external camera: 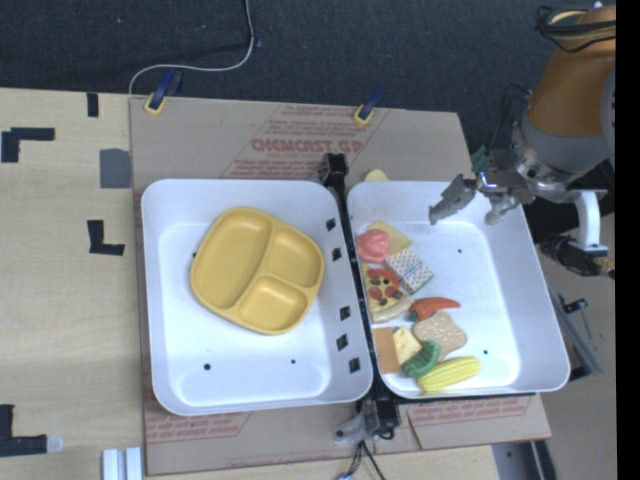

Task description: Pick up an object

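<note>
Toy food lies in a pile along the left side of the right bin (505,298): a pink round piece (376,244), a checkered wafer (410,268), a pizza slice (384,290), a red chili (435,307), a tan cracker (445,335), a green piece (421,358) and a yellow corn cob (449,372). My gripper (466,213) hovers over the bin's far edge, up and to the right of the pile. It is open, its two fingers spread wide with nothing between them.
The left bin (175,368) holds a yellow divided plate (258,268). Black clips (340,268) run along the seam between the bins. Cardboard lies under both bins, held by a yellow clamp (157,99) and a blue clamp (368,106) at its far edge.
</note>
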### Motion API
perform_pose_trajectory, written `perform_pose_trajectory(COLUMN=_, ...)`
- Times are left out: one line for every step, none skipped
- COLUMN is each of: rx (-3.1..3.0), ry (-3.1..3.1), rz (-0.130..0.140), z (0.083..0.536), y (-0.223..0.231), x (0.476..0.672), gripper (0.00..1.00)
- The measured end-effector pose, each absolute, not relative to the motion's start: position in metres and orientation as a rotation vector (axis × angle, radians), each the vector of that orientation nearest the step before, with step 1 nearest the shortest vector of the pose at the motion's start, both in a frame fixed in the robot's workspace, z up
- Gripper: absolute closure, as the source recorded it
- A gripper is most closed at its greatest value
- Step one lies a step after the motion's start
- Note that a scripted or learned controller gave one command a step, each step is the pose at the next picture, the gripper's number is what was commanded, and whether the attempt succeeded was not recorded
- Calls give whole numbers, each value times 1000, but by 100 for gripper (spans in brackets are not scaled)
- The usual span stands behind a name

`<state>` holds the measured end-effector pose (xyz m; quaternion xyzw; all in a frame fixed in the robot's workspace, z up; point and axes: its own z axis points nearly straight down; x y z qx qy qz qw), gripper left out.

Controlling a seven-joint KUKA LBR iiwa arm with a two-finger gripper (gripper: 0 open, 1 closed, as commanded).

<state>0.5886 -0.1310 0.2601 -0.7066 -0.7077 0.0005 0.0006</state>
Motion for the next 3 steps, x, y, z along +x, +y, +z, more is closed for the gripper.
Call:
perform_pose_trajectory(rx=-2217, ry=-2215, rz=7, z=91, y=-105, x=556, gripper=0)
perform_pose_trajectory(rx=-2221, ry=-2222, rz=-5, z=110, y=-106, x=560, gripper=100)
perform_pose_trajectory(rx=-2221, ry=-2221, rz=-3, z=109, y=-106, x=560, gripper=0)
